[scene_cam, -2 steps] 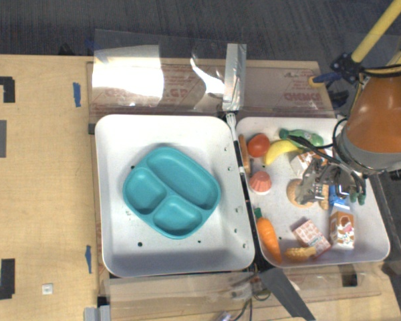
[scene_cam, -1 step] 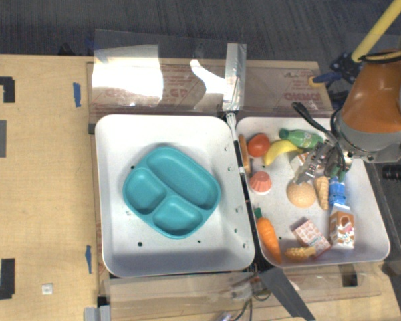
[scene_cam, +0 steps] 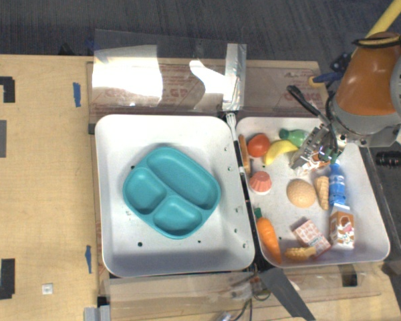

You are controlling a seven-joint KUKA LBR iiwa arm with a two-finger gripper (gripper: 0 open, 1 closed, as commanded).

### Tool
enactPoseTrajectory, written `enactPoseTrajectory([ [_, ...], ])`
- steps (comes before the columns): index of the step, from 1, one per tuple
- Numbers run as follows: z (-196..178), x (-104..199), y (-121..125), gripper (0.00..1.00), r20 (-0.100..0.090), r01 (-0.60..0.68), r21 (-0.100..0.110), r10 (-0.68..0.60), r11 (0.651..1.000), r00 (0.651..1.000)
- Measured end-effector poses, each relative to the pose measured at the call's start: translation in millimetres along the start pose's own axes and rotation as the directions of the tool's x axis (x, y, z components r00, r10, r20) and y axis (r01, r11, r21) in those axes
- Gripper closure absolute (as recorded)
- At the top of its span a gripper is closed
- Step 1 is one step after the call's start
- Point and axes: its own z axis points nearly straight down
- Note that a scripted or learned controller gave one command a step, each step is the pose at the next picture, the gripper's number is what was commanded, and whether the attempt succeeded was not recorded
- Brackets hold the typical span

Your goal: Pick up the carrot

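In the right bin (scene_cam: 377,243), near its lower-left corner: the carrot (scene_cam: 268,239), lying along the left wall, orange body with a bit of green at its upper end, untouched. Well apart from it, up by the bin's top edge, the gripper (scene_cam: 315,150) — hanging over the toys under the arm's orange band (scene_cam: 366,79); whether its metal tips are spread or pressed together, impossible to tell at this slant, and nothing visibly between them. Just left of the gripper, a yellow banana-like piece (scene_cam: 279,152), a green piece (scene_cam: 295,136) and a red-orange tomato (scene_cam: 258,144). Further down, a pink cupcake (scene_cam: 260,182), a tan bun (scene_cam: 301,192), a blue bottle (scene_cam: 337,187), and two small cartons (scene_cam: 342,229) near the bottom edge. In the left bin (scene_cam: 113,246), a teal divided plate (scene_cam: 172,190) — three compartments, set at a tilt in the middle.
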Motion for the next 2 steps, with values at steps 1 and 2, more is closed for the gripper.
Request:
enactPoseTrajectory([
  [1, -16.3, -11.7, -11.5, 1.00, 0.001, -0.264, 0.000, 0.264, 0.965, 0.965],
  [2, -62.4, -21.9, 4.6, 1.00, 0.002, -0.549, -0.001, 0.549, 0.836, 0.836],
])
